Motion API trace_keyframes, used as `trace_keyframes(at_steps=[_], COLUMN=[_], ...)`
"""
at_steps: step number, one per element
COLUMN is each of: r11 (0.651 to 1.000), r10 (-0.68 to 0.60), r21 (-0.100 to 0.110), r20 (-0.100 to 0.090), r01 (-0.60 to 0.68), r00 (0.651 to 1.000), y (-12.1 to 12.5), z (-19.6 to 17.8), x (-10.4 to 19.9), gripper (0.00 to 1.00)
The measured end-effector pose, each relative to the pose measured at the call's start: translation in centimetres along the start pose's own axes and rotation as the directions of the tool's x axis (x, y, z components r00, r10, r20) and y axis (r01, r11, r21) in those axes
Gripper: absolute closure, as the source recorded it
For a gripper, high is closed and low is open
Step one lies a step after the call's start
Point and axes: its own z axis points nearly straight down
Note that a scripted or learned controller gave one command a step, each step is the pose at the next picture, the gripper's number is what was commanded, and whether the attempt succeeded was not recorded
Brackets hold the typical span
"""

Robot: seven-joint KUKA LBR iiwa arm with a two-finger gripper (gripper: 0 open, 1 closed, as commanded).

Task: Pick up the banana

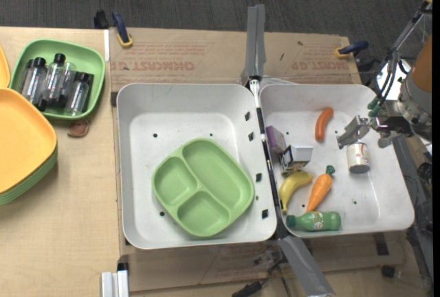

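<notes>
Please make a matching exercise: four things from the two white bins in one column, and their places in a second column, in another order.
Things:
1. banana
2. divided green plate
3. green bottle
4. small white can

Places:
A. alone in the left bin
B. right bin, lying along the near wall
C. right bin, next to the divider, left of the toy carrot
D. right bin, far right side, just below the jaws

Pairs: 1-C, 2-A, 3-B, 4-D

Right bin (385, 216): banana (293, 187) left of carrot (318, 192), bottle (314, 221) in front; divided plate (202, 186) (left bin (137, 110)).
</notes>
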Motion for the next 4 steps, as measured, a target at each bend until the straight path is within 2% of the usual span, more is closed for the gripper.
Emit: trace_keyframes(at_steps=[1,2,3,4], r11=[1.000,0.999,0.964,0.853], r10=[0.001,-0.034,-0.265,-0.523], r21=[0.002,0.000,-0.003,-0.003], r20=[0.001,-0.001,0.001,0.002], r01=[-0.001,0.034,0.265,0.523], r00=[1.000,0.999,0.964,0.853], y=[0.0,-1.2,0.9,2.9], z=[-0.8,18.2,18.1,9.2], x=[-0.1,1.6,2.5,2.2], gripper=[1.00,1.00,1.00,1.00])
